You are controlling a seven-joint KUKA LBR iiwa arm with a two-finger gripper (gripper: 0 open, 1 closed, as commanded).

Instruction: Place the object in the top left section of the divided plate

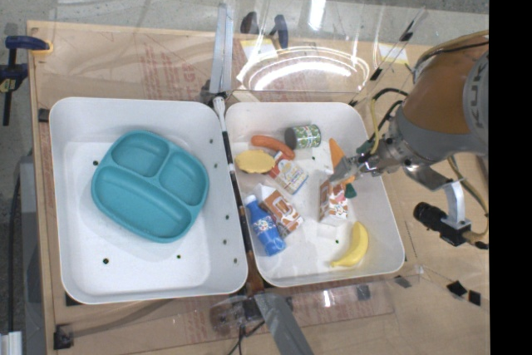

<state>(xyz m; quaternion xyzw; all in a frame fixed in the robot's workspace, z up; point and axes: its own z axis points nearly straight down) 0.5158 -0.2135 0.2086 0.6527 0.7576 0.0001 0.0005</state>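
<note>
The arm leans in over the right bin (378, 204), its gripper (345, 173) low above a small carton (333, 202).

From here I cannot tell how the gripper is set. The teal divided plate (150, 184) lies in the left bin (75, 262), well apart from the arm. In the right bin sit a banana (353, 246) near the front corner, a blue bottle (263, 227), a can (303, 135), a sausage (273, 145), a carrot (335, 152) and a few small packets.
</note>
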